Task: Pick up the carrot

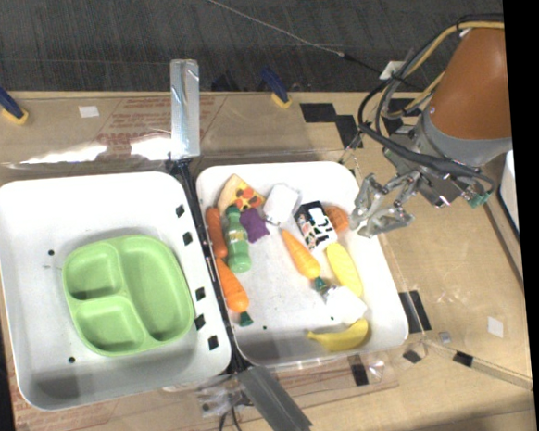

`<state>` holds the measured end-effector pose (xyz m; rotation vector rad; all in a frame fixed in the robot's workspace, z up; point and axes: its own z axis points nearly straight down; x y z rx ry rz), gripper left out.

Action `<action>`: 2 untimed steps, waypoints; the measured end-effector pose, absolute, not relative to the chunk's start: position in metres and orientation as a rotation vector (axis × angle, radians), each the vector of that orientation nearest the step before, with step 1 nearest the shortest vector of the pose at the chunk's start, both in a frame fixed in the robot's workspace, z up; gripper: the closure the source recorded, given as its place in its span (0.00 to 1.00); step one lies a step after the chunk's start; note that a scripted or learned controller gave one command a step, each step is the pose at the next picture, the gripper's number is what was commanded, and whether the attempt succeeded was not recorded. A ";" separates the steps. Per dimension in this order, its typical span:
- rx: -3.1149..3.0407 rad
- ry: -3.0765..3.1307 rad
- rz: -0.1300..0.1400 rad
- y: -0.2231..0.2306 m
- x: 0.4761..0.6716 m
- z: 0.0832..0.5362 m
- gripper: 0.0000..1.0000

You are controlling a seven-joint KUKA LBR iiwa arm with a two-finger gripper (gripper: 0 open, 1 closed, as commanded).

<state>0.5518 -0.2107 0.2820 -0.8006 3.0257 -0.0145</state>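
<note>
Camera view puts the carrot (pixel 300 252) slanting across the middle of the right bin (pixel 378 276), its upper end tucked under a black-and-white carton (pixel 314 226) and its lower end beside a yellow corn cob (pixel 344 267). A second carrot-like piece (pixel 233 290) lies along the bin's left wall. The jaws (pixel 378 212) hover over the bin's right rim, spread open and holding nothing. The left bin (pixel 23 276) carries a green divided plate (pixel 127 294)
</note>
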 end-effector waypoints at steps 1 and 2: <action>-0.806 3.029 -0.007 -0.209 0.552 0.288 1.00; -0.811 3.025 -0.010 -0.209 0.553 0.299 1.00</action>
